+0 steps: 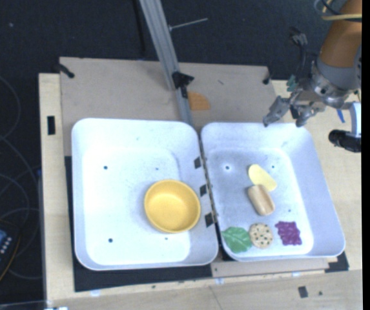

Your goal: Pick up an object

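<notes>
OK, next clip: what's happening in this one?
A grey arm with an orange band reaches in from the right, its gripper open and holding nothing, above the far edge of the right bin. That bin holds a yellow piece, a tan cylinder, a green leaf, a cookie and purple grapes. A yellow bowl sits in the left bin. Nothing has been picked up yet.

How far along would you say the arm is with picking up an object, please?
Nothing looks done yet. The gripper hangs over the far rim of the right bin, with nothing between its fingers. The yellow bowl sits in the left bin; the yellow piece, tan cylinder, green leaf, cookie and purple grapes lie in the right bin. Reaching, grasping and lifting remain.
</notes>
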Robot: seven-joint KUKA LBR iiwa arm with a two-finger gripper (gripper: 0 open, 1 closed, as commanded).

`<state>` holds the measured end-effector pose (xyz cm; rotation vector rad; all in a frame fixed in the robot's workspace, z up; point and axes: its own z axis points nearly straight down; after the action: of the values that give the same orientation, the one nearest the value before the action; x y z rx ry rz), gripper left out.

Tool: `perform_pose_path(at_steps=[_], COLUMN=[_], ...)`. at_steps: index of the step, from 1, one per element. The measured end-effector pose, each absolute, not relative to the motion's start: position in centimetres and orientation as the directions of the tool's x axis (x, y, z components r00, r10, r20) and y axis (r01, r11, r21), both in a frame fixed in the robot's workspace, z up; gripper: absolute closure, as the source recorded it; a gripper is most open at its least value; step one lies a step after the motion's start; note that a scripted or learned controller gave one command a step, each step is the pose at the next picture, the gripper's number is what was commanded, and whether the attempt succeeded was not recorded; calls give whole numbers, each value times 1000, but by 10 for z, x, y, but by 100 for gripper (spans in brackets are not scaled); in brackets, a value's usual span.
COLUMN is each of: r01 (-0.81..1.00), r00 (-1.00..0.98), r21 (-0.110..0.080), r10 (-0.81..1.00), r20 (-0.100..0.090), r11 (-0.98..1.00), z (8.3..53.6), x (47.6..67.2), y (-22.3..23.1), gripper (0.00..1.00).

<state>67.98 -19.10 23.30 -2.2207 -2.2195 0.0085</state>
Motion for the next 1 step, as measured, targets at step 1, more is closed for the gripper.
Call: perform_pose_path(at_steps=[1], r01=[1000], r00=[1], r21=[-5], r10=[1000], r20=[-2], r11=[-1], z=[175], x=[672], y=[-186], gripper=[0])
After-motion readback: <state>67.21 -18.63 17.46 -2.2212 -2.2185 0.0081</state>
